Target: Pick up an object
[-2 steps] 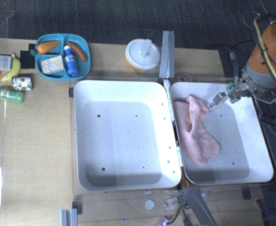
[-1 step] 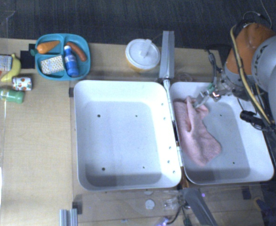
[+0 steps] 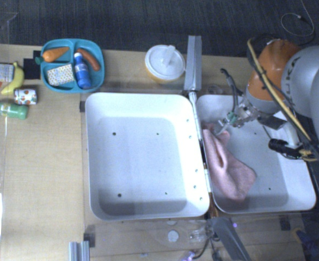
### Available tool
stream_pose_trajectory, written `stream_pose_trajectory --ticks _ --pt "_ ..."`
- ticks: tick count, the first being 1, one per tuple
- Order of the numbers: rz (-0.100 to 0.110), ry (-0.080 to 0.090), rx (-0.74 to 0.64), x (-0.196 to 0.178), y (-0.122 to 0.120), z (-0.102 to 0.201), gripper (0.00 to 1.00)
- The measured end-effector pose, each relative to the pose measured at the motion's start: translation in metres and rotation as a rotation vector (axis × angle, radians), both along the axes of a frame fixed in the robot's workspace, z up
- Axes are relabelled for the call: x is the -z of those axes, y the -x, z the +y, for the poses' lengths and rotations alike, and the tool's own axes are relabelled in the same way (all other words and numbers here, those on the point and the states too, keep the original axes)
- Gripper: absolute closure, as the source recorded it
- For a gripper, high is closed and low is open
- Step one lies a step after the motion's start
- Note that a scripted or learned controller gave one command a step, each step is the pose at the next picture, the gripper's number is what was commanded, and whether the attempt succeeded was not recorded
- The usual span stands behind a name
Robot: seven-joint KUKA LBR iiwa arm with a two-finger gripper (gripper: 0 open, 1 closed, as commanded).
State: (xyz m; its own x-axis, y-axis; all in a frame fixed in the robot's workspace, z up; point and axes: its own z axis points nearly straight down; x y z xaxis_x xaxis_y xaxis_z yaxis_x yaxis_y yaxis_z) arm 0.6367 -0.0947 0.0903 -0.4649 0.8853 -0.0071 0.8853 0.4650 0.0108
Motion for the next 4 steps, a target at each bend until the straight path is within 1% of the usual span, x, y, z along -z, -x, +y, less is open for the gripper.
stream_pose_trajectory --ticks 1,2,3,4 --pt "-0.007 -0.002 -0.001 -0.012 -0.002 0.002 1.00" --pt "-0.007 -0.001 -0.001 -0.012 -0.002 0.001 0.00" --pt "-0.005 -0.001 0.020 -0.001 0.017 -0.005 0.00" --pt "0.004 0.000 -0.054 -0.097 -0.020 0.028 0.00"
